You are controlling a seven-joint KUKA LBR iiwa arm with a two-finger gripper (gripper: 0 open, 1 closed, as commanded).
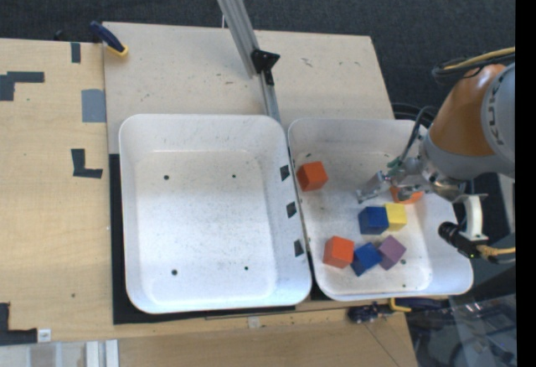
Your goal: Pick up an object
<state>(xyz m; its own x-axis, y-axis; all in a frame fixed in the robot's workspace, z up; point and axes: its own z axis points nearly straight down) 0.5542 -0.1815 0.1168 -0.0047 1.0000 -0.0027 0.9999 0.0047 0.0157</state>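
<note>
The right bin (435, 277) holds several small blocks. An orange block (311, 175) lies apart at its upper left. Lower down sit a blue block (373, 219) and a yellow block (397, 215) side by side, then a second orange block (338, 251), a second blue block (366, 259) and a purple block (391, 251) in a row. My gripper (390, 188) is low in this bin, just above the blue and yellow pair. A small orange patch (409, 197) shows beneath it; what that patch is cannot be made out.
The left bin (134, 214) lies beside the right one, their rims meeting at the middle. A slanted metal rail (234, 5) runs down to the bins' junction. A blue and yellow tool (109, 38) lies on the bench at far left.
</note>
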